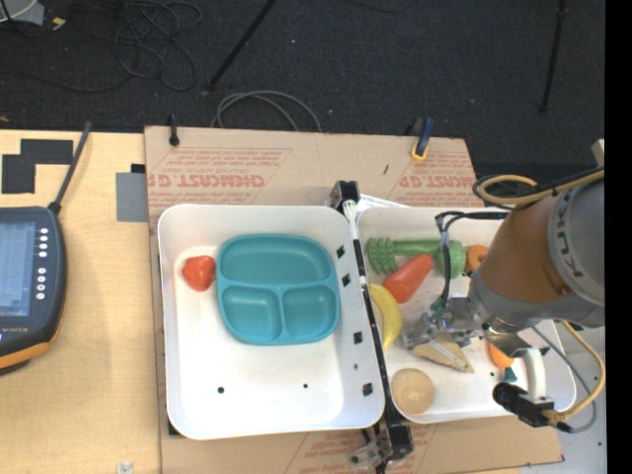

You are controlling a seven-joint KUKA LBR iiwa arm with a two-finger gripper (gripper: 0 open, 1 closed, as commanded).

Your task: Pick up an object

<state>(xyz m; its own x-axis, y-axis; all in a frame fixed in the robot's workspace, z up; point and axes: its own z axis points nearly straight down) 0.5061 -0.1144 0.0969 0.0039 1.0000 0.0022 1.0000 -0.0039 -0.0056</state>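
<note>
Reaching down into the right bin (553, 403) from the right side, my gripper (441, 326) sits low among a crowd of toy foods, and the metal at its tip is too cluttered for me to tell how it stands or whether anything is caught in it. Just under and beside it lies a tan wedge (444, 355), perhaps a toy sandwich or slice, which I judge to be the nearest thing to take. It looks like light, hollow plastic, stiff and smooth, so it may skid or tip away if pinched on its sloping faces; I would close across its two flat sides near the thick end. Touching it on the left is a yellow banana (385, 312), curved and slick, best taken across the middle. Above that a red pepper (409, 277) leans on a green ridged toy (395, 253), and a round tan bun (414, 390) rests near the bin's front edge, too wide and domed for an easy pinch. Small orange pieces (500, 354) lie by my wrist. The left bin (257, 393) holds a teal divided plate (277, 289) and a red tomato (198, 272), well apart from me.
</note>
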